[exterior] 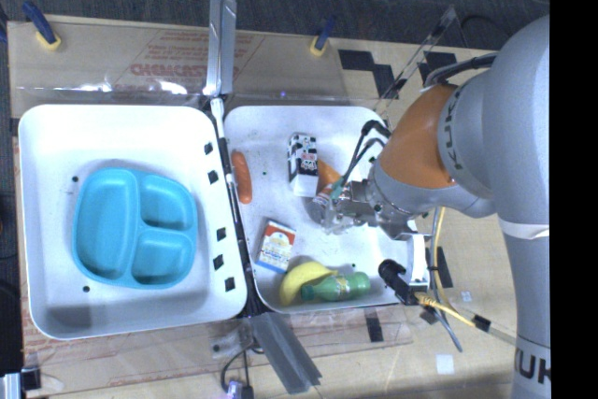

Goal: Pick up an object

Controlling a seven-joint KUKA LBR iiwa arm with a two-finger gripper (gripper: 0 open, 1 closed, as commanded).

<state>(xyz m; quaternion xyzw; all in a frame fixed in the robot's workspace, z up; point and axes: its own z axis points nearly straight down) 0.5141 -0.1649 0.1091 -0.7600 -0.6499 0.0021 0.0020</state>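
Note:
My gripper (334,208) hangs low over the middle of the right bin (360,121), reaching in from the right. Just above its tip lie an orange wedge (328,174) and a small black-and-white carton (302,162). An orange hot dog (243,177) lies along the bin's left wall. A small orange-and-white box (276,247) sits lower left of the gripper. A yellow banana (304,278) and a green bottle (338,286) rest against the front wall. Nothing shows between the fingers.
The left bin (56,154) holds a blue divided tray (135,225). A black divider strip with clips (222,201) separates the bins. The arm's grey body and orange band (425,149) cover the right bin's right side. Cables and tools (448,313) lie at the lower right.

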